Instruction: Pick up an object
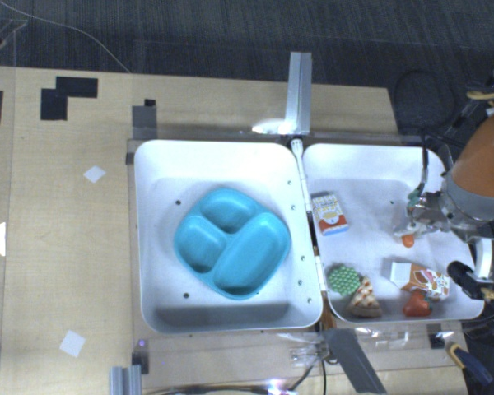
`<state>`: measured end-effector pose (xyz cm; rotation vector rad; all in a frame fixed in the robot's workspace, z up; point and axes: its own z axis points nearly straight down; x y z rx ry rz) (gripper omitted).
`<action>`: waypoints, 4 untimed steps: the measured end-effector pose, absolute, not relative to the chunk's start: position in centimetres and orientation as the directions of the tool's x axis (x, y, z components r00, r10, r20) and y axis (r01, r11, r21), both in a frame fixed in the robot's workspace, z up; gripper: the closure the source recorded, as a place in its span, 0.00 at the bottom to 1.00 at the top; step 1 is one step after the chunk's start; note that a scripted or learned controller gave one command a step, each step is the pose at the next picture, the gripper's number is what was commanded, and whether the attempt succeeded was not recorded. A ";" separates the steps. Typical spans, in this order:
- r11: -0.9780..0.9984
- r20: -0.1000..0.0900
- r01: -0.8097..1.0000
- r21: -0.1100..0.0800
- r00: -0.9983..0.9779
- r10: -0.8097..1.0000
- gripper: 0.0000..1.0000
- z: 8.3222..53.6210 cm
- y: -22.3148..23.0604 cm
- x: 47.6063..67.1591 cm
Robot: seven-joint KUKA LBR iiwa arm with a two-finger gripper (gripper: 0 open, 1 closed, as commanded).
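Observation:
My gripper (417,217) hangs low over the right side of the right bin (370,164), with the orange-banded wrist (484,164) behind it at the view's right edge. Just below the gripper's tip lies a small orange piece (407,239); whether they touch is unclear. Also in this bin are a small white, orange and blue box (330,213), a green round item (342,279), a brown wedge (365,301), a white block (399,270), an orange and white packet (429,282) and a red piece (417,305).
The left bin (156,245) holds a blue divided plate (232,242). A metal post (300,93) stands at the back between the bins. Cables and arm hardware (476,282) crowd the right bin's right rim.

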<state>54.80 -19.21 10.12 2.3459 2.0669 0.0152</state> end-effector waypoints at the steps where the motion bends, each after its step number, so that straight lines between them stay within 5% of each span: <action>1: -0.481 0.001 0.877 0.003 0.481 0.877 1.00 21.4 -16.9 55.4; 2: -0.612 0.001 0.791 0.000 0.612 0.791 1.00 19.9 -12.2 54.0; 3: -0.817 0.001 0.577 0.001 0.817 0.577 1.00 27.4 -9.7 57.3; 4: -0.889 0.000 0.458 -0.001 0.889 0.458 1.00 18.9 -12.3 54.3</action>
